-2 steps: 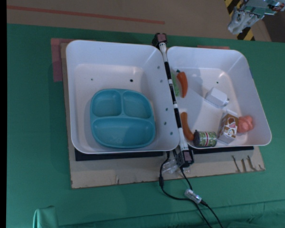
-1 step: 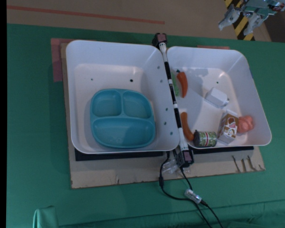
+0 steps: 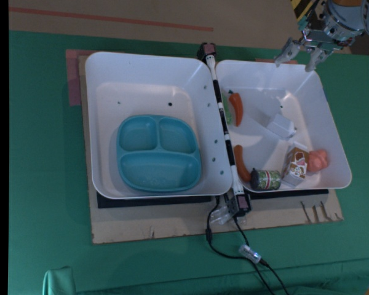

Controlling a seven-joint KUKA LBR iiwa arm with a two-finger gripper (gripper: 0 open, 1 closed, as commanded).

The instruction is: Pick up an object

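Note:
My gripper hangs above the far rim of the right bin, its two fingers spread apart with nothing between them. Inside that bin lie a carrot near the divider, a white box in the middle, an orange sausage at the left wall, a dark can, a small brown-and-white carton and a pink-orange toy at the near right.
The left bin holds a teal divided plate. A black-and-white bar runs between the bins. Cables trail off the cardboard base onto the green bench at the front.

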